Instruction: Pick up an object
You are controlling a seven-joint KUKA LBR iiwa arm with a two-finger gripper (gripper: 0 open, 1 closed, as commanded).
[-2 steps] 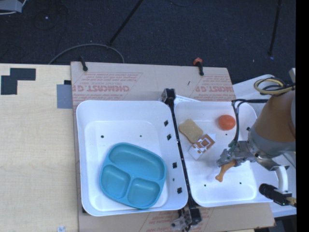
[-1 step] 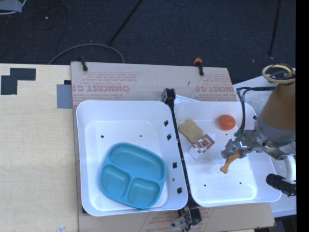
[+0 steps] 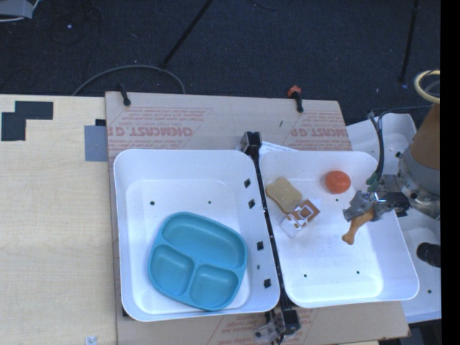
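My hand (image 3: 361, 210) pinched just the tip of the stick (image 3: 352, 230), so it could have slipped out.

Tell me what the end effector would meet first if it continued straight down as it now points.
Probably the brown object just beneath the end effector, then the right bin's floor. Depth is unclear, so it may already touch it.

The fingers (image 3: 357, 214) sit over the right bin (image 3: 392, 279), near its right wall, with a stick (image 3: 354, 228) just below them. A ball (image 3: 337, 182) lies up and left of them; a block (image 3: 284, 192) and a tag (image 3: 302, 214) lie further left. The tray (image 3: 198, 259) lies in the left bin (image 3: 133, 185).
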